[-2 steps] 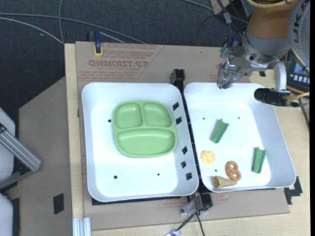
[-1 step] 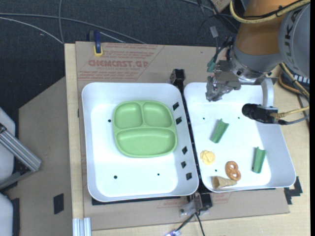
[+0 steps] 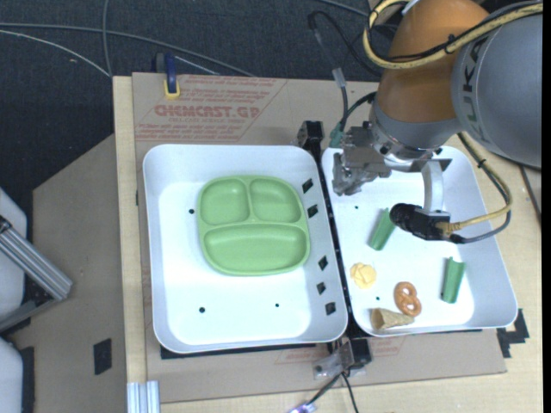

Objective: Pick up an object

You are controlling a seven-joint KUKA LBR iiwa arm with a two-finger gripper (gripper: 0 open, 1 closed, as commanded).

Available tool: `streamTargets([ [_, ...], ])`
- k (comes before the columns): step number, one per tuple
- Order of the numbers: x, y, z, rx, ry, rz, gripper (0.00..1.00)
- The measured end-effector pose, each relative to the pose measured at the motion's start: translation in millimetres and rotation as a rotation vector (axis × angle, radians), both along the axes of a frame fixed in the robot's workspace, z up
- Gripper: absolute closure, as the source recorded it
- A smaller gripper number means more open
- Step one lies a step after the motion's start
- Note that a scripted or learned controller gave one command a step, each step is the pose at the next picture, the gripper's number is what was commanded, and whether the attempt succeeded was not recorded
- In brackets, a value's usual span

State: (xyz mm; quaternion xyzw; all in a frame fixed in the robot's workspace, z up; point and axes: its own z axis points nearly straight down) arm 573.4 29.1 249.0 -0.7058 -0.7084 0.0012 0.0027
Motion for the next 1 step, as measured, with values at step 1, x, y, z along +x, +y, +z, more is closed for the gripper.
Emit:
streamTargets([
  [1,-25.6,34.6,-5.5,0.0,0.0,0.0,1.0],
])
